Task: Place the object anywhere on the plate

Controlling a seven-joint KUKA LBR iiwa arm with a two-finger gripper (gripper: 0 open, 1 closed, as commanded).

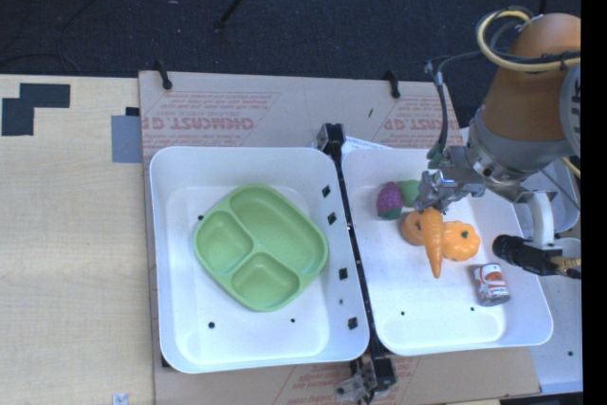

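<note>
Nearest the camera sits the front rim of the two white bins, the left bin (pixel 180 337) and the right bin (pixel 531 322), which stand side by side on a cardboard sheet (pixel 237 114) laid over the bench (pixel 66 251). Above the right bin, the arm (pixel 531 100) reaches in from the right, its orange band visible above the wrist. A green plate (pixel 261 247) with three compartments rests flat in the left bin, tilted diagonally to the bin walls. Inside the right bin, the gripper (pixel 434 196) is positioned directly over the top of an orange carrot toy (pixel 433 242); finger state cannot be determined. Touching the carrot toy is an orange round toy (pixel 460 242). Just beside these lie a purple toy (pixel 389 200) and a green toy (pixel 410 192). A small can (pixel 491 284) lies near the right wall.
</note>
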